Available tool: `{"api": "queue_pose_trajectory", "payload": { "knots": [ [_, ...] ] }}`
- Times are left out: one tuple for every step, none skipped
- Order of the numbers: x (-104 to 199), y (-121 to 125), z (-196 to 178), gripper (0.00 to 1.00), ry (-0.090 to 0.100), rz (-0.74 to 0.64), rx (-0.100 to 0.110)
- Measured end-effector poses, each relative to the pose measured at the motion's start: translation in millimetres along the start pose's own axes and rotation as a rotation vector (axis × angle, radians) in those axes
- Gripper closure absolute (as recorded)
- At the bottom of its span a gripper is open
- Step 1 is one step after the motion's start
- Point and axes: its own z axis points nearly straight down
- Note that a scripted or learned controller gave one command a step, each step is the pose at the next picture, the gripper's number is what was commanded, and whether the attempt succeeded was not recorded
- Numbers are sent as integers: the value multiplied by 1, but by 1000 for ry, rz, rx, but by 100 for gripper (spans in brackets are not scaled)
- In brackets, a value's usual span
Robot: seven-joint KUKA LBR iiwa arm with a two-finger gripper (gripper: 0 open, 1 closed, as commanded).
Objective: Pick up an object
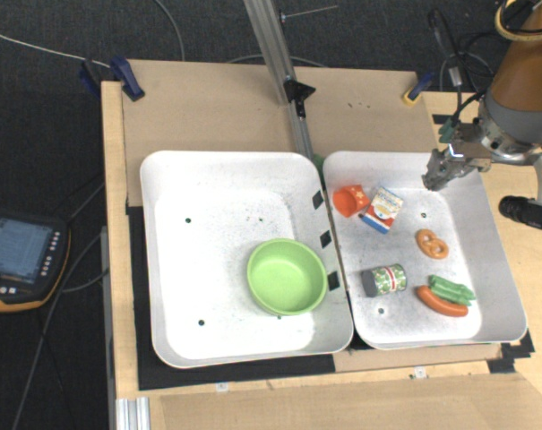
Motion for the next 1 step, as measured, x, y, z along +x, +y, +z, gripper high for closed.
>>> {"api": "queue_pose_trajectory", "payload": {
  "knots": [
    [0, 1, -38, 100, 0, 0, 1]
  ]
}}
